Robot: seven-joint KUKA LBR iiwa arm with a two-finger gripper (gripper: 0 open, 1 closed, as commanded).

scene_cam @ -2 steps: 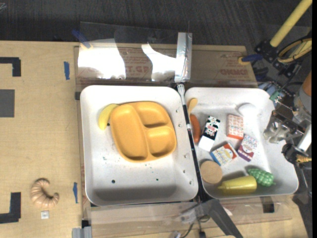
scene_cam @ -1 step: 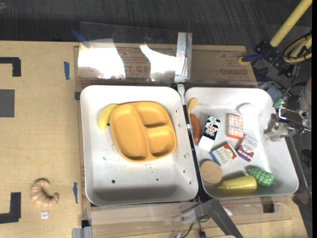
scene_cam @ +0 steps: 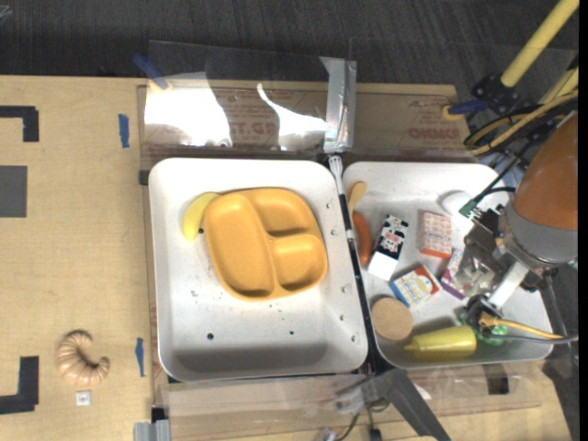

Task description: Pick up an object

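The right bin (scene_cam: pixel 413 175) holds several small items. Among them are an orange carrot-like piece (scene_cam: pixel 363 237), a black and white box (scene_cam: pixel 392 237), a red and white packet (scene_cam: pixel 435 232), a blue and white box (scene_cam: pixel 414 286), a round cork disc (scene_cam: pixel 392 320) and a yellow bottle (scene_cam: pixel 443 341) lying on its side. My gripper (scene_cam: pixel 475 278) hangs low over the right part of this bin. It is above a purple item (scene_cam: pixel 453 283) and just above the bottle's right end. A small green piece (scene_cam: pixel 493 331) lies under the wrist.
The left bin (scene_cam: pixel 175 274) holds an orange divided plate (scene_cam: pixel 265 242) with a yellow banana (scene_cam: pixel 194 214) tucked under its left edge. A tan croissant-shaped toy (scene_cam: pixel 83 356) lies on the bench at far left. Cables and a yellow pole (scene_cam: pixel 542 35) are at the upper right.
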